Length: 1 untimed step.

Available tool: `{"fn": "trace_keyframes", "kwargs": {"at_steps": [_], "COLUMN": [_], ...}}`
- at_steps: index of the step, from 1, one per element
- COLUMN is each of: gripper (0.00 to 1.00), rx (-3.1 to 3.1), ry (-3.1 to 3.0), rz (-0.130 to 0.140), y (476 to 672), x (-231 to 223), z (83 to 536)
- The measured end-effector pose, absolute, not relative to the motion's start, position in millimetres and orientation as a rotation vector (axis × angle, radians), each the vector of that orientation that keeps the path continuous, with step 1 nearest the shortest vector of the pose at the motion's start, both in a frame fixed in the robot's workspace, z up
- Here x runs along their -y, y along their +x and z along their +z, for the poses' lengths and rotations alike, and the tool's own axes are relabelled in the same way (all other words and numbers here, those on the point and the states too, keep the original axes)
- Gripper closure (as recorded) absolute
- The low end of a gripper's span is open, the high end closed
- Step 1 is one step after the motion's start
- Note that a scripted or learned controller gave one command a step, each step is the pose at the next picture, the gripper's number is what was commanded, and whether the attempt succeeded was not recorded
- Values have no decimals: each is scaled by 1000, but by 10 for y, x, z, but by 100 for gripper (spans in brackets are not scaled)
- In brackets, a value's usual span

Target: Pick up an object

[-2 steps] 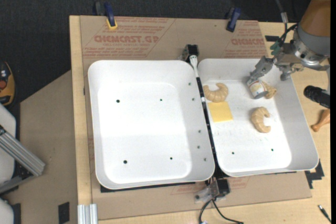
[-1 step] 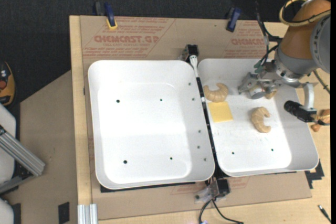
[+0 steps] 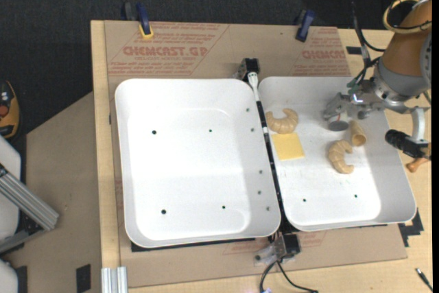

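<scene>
1. While the arm (image 3: 405, 58) reaches in from the right, grey with its orange band uppermost, its gripper (image 3: 341, 113) hangs low over the upper right part of the right bin (image 3: 384, 206).
2. Whether the jaws are parted or closed cannot be told from this angle.
3. Inside the right bin lie a croissant (image 3: 282, 121) by the left wall, a yellow square slice (image 3: 289, 146) just below it, a second croissant (image 3: 340, 157) near the middle, and a small tan piece (image 3: 357, 136) just below the gripper.
4. Beside it, the left bin (image 3: 137, 216) shows bare white floor with dark dots.
</scene>
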State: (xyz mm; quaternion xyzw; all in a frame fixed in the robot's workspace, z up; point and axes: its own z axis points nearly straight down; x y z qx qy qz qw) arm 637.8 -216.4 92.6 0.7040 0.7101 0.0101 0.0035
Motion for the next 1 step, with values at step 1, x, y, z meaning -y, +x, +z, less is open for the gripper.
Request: {"fn": "trace_keyframes", "kwargs": {"at_steps": [1], "gripper": [0], "rx": [-2232], "ry": [2224], "rz": [8], "y": [6543], "x": [2183], "z": [843]}}
